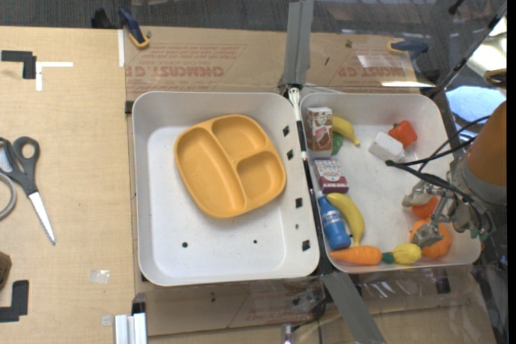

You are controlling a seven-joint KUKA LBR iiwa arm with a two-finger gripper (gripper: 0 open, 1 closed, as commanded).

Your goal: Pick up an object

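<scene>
Along the lower edge of the right bin [435, 105] we see a toy carrot [355, 255] lying flat, then a lemon [406, 254], then an orange piece [436, 244] in the lower right corner. The gripper [437, 215] reaches in from the right edge of the frame and sits low over that corner, just above the orange piece; whether it touches it, and whether it is parted, closed or gripping anything, we cannot tell. Just left of the carrot, a blue bottle [333, 225] and a banana [350, 213] lie side by side against the bin's left wall. Higher in the frame along that wall come a small red and white box [330, 175], then a brown carton [319, 130] with a second banana [345, 127] beside it. Toward the upper right of the bin lie a white block [386, 146] and a red piece [403, 132], touching. The left bin [153, 197] holds a yellow divided plate [230, 163], tilted in the frame. At the far left edge, on the wooden bench [64, 270], lie scissors [31, 181]
</scene>
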